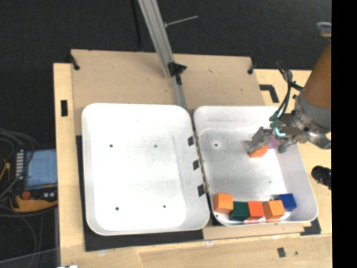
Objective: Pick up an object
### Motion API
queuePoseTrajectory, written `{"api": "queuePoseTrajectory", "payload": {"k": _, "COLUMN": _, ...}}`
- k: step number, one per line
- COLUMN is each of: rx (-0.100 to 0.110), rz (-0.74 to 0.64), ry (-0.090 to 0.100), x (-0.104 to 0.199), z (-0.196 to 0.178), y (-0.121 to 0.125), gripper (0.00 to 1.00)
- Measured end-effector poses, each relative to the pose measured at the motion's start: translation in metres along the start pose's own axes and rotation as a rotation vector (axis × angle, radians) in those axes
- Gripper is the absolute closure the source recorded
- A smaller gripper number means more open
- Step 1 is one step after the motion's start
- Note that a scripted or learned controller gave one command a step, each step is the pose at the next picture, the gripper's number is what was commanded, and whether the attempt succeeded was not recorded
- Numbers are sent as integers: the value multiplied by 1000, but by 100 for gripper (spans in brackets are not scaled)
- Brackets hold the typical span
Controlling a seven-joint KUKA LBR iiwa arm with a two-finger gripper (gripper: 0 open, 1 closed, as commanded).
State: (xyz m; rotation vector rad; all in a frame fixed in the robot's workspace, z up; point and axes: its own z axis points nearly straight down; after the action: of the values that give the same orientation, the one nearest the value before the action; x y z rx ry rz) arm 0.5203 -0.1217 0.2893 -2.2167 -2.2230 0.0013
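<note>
Gripper (266,143) sits over the right bin (234,175), fingers closed on an orange block (257,152); 5 blocks (255,207) line the near edge.

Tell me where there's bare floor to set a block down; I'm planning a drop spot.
The left bin shows bare floor wall to wall. In the right bin, the middle is free between the gripper above and the row of blocks along the near wall. That near edge is crowded, as is the spot under the gripper, with an orange piece.
</note>
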Motion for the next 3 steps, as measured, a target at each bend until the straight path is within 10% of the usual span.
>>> {"api": "queuePoseTrajectory", "payload": {"k": 3, "rx": 3, "rz": 7, "ry": -2, "x": -2, "z": 94, "y": -6, "gripper": 0}}
